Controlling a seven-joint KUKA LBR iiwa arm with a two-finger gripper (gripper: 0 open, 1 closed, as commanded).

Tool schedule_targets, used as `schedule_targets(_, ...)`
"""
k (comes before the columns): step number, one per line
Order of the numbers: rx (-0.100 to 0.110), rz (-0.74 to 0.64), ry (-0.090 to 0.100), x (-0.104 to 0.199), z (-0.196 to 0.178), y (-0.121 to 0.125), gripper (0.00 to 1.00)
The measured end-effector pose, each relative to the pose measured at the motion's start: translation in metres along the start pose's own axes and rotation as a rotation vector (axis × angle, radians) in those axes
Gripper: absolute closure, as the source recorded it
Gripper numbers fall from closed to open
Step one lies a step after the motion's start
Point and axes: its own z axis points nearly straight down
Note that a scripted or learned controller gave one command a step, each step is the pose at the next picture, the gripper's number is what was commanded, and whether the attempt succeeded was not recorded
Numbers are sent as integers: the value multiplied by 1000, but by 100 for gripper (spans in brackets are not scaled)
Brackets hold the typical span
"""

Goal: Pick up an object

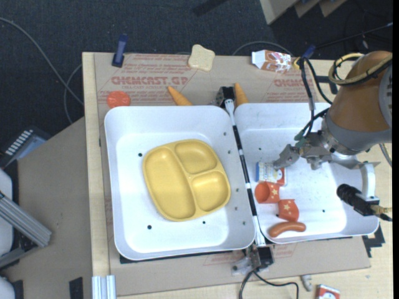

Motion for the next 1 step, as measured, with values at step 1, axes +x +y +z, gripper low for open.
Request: schedule_targets(1, 0, 2, 0, 11, 83, -8, 0)
